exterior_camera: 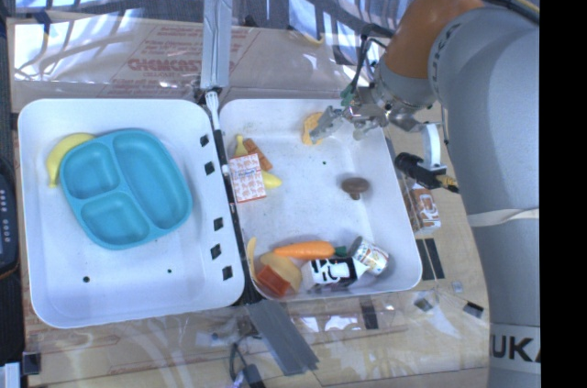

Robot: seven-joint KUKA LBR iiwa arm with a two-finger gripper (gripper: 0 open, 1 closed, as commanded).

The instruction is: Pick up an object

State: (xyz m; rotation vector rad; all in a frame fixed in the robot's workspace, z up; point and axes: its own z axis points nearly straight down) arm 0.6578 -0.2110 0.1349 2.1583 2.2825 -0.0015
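A worktop (pixel 119 65) covered in glossy plastic sheeting carries two shallow white bins side by side, with dark carpet beyond its far edge. At the near edge of the right bin (pixel 312 203) a cluster of toy food lies together: a black-and-white carton (pixel 332 271) on its side, a small can (pixel 371 259) just right of it, an orange carrot (pixel 304 249) above them and a red and yellow piece (pixel 278 275) at the left. Farther back, a small brown round thing (pixel 355 186) sits alone near the right wall. By the left wall lies a white and orange packet (pixel 247 177) with yellow and orange bits beside it. In the left bin (pixel 55 285) a blue divided plate (pixel 126 185) rests partly over a yellow banana (pixel 62 151). At the far end of the right bin the pincer (pixel 332 122) hangs low, fingers spread apart; a small yellow-orange object (pixel 312 126) seems to lie against its left finger, though whether it is gripped is unclear.
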